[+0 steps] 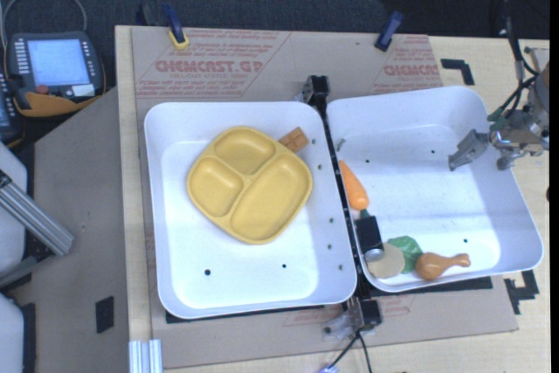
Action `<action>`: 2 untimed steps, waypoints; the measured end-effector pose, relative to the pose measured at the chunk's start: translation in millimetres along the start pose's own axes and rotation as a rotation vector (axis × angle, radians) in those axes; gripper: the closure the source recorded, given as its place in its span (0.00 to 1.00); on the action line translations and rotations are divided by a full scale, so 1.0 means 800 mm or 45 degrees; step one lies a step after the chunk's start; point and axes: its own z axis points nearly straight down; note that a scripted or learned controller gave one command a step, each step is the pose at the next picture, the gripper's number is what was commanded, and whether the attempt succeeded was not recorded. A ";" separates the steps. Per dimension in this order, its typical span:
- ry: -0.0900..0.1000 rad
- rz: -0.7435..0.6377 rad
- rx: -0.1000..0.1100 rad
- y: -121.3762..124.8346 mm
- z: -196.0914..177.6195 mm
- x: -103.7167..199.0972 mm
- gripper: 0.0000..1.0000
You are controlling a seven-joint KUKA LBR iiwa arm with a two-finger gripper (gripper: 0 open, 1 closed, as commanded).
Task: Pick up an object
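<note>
In the right bin (419, 122), an orange carrot (353, 184) lies along the left wall. Below it sit a black block (368, 232), a beige round piece (386, 262), a green item (407, 247) and a toy drumstick (439, 262), clustered in the near left corner. My gripper (486, 156) hangs over the bin's right side, open, with nothing between its fingers (465, 150). It is well apart from all of these objects.
The left bin (244, 275) holds a yellow divided plate (250, 183) with a small brown piece (293, 138) poking out at its upper right. A black divider clamp (316, 88) sits between the bins. A teach pendant (52, 70) lies off the bench at left.
</note>
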 end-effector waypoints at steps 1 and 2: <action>-0.005 -0.006 -0.018 0.004 -0.010 0.001 0.00; -0.002 -0.005 -0.014 0.001 0.045 -0.007 0.00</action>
